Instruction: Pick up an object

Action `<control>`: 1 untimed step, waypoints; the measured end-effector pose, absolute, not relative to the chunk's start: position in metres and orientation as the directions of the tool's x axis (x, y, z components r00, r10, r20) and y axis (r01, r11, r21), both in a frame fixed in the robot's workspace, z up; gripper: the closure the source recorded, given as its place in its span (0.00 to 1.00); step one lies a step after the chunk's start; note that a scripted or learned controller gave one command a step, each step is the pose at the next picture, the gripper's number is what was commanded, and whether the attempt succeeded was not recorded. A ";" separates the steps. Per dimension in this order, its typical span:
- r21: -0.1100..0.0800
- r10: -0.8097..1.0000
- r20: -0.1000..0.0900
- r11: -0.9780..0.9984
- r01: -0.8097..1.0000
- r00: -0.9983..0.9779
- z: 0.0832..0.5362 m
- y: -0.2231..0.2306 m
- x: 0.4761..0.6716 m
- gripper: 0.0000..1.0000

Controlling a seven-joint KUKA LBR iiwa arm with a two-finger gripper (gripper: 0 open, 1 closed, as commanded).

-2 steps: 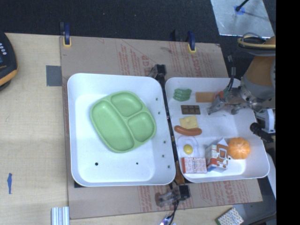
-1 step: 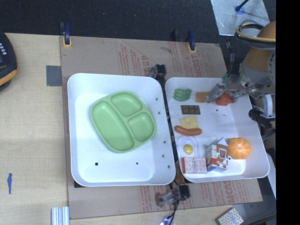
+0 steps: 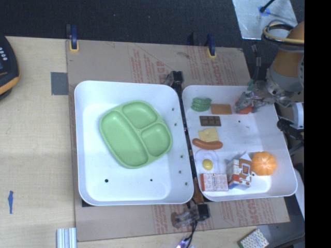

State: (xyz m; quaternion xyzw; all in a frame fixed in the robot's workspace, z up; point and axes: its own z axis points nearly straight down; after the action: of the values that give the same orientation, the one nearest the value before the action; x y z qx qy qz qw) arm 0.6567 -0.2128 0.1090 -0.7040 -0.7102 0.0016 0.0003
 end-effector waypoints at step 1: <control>0.005 1.000 -0.002 0.000 1.000 0.000 0.205 -0.211 0.611 1.00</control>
State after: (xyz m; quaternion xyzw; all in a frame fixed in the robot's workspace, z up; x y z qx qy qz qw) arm 0.6109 -0.2107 0.2048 -0.7071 -0.7071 -0.0009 -0.0023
